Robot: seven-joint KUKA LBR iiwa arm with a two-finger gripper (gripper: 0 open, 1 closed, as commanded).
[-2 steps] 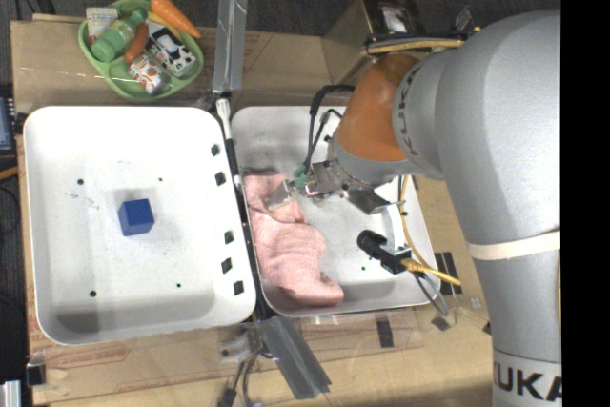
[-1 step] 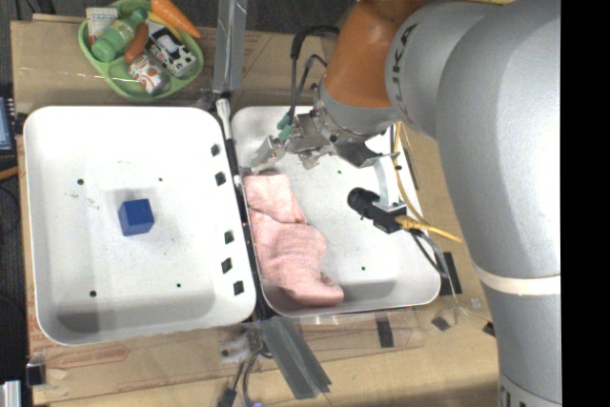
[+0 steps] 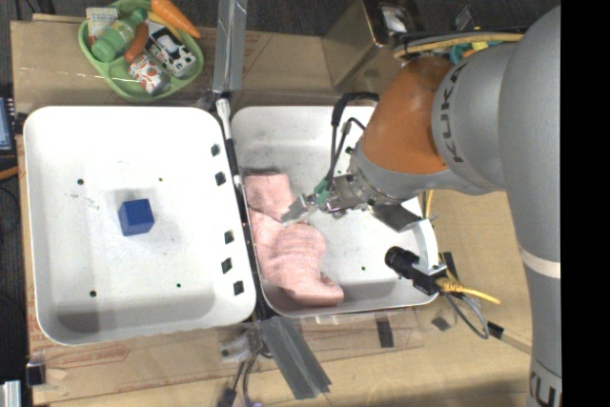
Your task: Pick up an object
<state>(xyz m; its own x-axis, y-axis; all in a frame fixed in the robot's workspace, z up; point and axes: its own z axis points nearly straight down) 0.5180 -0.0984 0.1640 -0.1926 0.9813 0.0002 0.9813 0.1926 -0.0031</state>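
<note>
A pink cloth point(image 3: 286, 243) lies crumpled along the left side of the right bin point(image 3: 286, 124), running from mid-bin down to its front edge. My gripper point(image 3: 297, 210) hangs low over the upper part of the cloth, its tips right at the fabric. The grey arm with its orange band point(image 3: 405, 124) covers the bin's right half. A blue cube point(image 3: 136, 216) sits alone near the middle of the left bin point(image 3: 57, 300).
A green bowl point(image 3: 105, 76) of toy food stands behind the left bin. A brown box point(image 3: 367, 33) sits behind the right bin. A metal divider with black clips point(image 3: 229, 205) separates the bins. Cables point(image 3: 457, 295) trail by the right bin's front right corner.
</note>
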